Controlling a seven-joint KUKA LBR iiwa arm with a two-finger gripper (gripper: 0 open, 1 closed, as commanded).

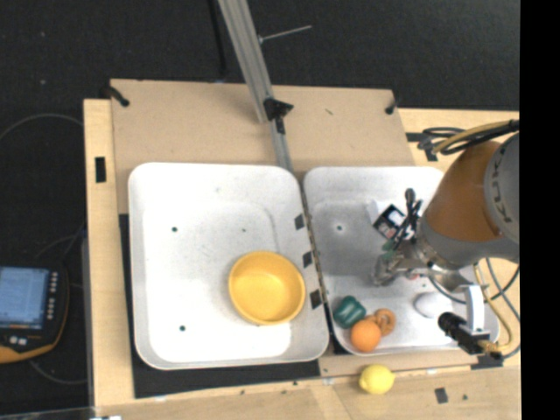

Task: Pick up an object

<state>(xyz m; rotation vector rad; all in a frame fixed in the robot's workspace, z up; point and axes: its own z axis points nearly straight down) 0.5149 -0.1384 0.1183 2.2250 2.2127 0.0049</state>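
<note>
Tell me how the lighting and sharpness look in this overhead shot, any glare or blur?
In the camera view, light is even; the white bins look bright and slightly washed out, with soft shadows under the yellow bowl. The picture is somewhat soft overall; the gripper area is dim and cluttered, and the floor around the bench is nearly black.

Two white bins sit side by side on a table (219,129). The left bin (175,199) holds a yellow bowl (266,287). The arm's pincer (391,268) hangs over the right bin (341,208), near an orange (366,335) and a green block (348,310). A lemon (376,379) lies outside.
</note>
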